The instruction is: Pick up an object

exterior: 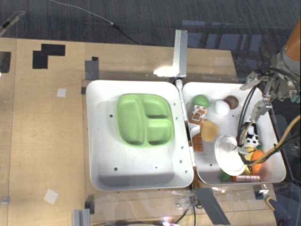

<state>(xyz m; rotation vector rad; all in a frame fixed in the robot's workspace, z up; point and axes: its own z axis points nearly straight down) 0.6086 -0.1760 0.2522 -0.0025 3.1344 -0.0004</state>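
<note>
Near edge, right bin [280, 173]: a red-and-yellow flat item [245, 178] along the front wall, a green piece [225, 176] beside it, an orange object [256, 156] and a white bowl [230, 154] tilted just behind. A black-and-white toy [252, 139] stands against the right wall, partly behind hanging cables.

Middle of the same bin: a tan rounded piece [209, 131], a brown flat item [197, 143] near the dividing wall, and a small printed carton [199, 113].

Far end: a green ball [201, 100], a white ball [221, 108] and a brown ball [231, 100], near one another.

Left bin [94, 126]: one green divided tray [143, 119], well apart from every wall.

Gripper [277, 86]: above the right bin's far right corner, nothing seen between the fingers; whether they stand wide or narrow cannot be told.

Step, as judged: approach, no object chosen yet. The next move calls for a descent onto one item. The far balls have open floor around them; the near cluster is crowded and close to walls, leaving little finger room.
</note>
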